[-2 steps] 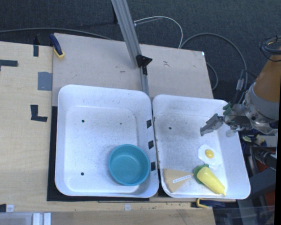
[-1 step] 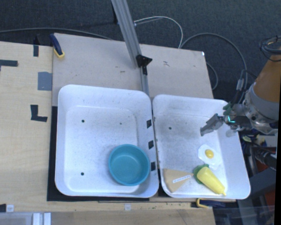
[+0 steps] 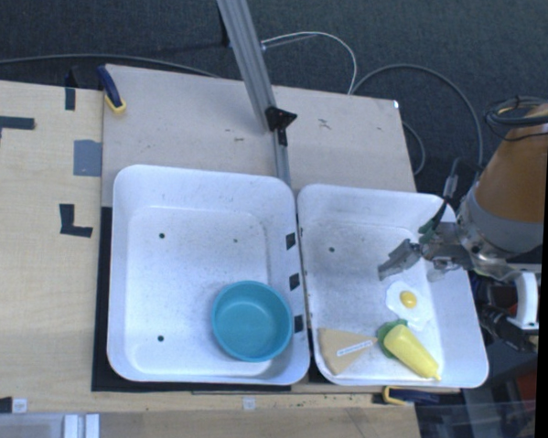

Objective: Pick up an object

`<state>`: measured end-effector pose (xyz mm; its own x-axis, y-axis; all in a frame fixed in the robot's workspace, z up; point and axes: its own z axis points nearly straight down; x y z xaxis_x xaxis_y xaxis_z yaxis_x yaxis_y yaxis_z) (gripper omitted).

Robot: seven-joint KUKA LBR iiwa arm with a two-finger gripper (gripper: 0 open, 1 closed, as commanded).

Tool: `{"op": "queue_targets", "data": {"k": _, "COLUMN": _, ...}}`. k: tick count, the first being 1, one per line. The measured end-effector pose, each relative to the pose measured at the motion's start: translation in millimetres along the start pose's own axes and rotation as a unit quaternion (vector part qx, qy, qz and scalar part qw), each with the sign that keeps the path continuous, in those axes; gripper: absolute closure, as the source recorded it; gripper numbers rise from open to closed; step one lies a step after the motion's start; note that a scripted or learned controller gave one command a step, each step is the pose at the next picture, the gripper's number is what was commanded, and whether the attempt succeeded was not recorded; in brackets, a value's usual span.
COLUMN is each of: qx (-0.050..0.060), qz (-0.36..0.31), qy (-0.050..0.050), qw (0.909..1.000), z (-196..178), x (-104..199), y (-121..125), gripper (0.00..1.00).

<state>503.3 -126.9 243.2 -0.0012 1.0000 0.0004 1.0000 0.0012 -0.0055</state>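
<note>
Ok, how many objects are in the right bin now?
3. A fried egg sits mid-bin near the gripper, a yellow corn cob lies below it, and a cheese wedge lies at the bin's near edge. The arm may hide others.

Arm (image 3: 519, 181) cut off at right edge, gripper (image 3: 409, 259) blurred

Wooden bench (image 3: 33, 274), dark carpet (image 3: 403, 28), cables (image 3: 391, 78)

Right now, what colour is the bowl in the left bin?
The bowl is blue, seen clearly in the overhead camera view.
</note>
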Motion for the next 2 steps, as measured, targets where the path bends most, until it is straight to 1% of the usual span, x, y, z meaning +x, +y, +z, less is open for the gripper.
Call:
{"op": "queue_targets", "data": {"k": 1, "qx": 0.002, "qz": 0.000, "qy": 0.001, "qw": 1.0000, "z": 65, "x": 0, "y": -2, "gripper": 0.00}}
{"op": "queue_targets", "data": {"k": 2, "qx": 0.002, "qz": 0.000, "qy": 0.001, "qw": 1.0000, "z": 112, "x": 8, "y": -7, "gripper": 0.00}}
